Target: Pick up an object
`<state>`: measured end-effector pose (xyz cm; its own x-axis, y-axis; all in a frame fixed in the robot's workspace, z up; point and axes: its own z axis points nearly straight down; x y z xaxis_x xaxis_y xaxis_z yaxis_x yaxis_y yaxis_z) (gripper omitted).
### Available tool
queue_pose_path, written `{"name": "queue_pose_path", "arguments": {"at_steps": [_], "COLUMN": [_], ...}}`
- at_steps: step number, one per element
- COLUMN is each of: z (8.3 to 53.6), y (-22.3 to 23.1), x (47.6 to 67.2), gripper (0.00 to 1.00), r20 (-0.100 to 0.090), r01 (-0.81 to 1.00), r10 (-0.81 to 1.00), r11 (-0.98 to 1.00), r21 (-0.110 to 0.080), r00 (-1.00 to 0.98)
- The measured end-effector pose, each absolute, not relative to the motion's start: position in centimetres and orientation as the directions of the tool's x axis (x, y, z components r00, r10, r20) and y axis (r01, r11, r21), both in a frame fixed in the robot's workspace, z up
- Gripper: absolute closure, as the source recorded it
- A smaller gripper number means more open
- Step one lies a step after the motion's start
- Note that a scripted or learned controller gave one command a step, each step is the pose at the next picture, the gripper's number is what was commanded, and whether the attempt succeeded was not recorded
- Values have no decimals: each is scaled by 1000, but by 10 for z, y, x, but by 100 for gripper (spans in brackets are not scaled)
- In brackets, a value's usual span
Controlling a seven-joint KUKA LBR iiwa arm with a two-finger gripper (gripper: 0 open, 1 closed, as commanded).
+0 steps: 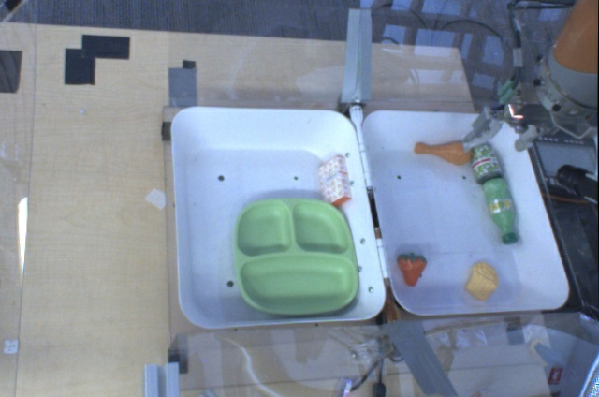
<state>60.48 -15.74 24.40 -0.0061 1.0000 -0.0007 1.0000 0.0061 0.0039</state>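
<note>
Arm reaching in at the upper right, gripper low over the bench.

The arm's (578, 35) orange band sits above a grey wrist at the frame's right edge. Below it the gripper (503, 127) points down and to the left, its two fingers (487, 125) spread apart, with nothing seen between them.

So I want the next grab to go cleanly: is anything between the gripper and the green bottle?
Nothing visible. The gripper sits at the right bin's far edge, right by the top of the green bottle. The orange drumstick lies just left of it.
</note>
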Motion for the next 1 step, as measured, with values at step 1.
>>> {"name": "queue_pose_path", "arguments": {"at_steps": [1], "z": [120], "y": [-168], "x": [620], "gripper": [0], "r20": [4], "r01": [993], "r10": [993], "r11": [-121], "r21": [15], "r00": [121]}}
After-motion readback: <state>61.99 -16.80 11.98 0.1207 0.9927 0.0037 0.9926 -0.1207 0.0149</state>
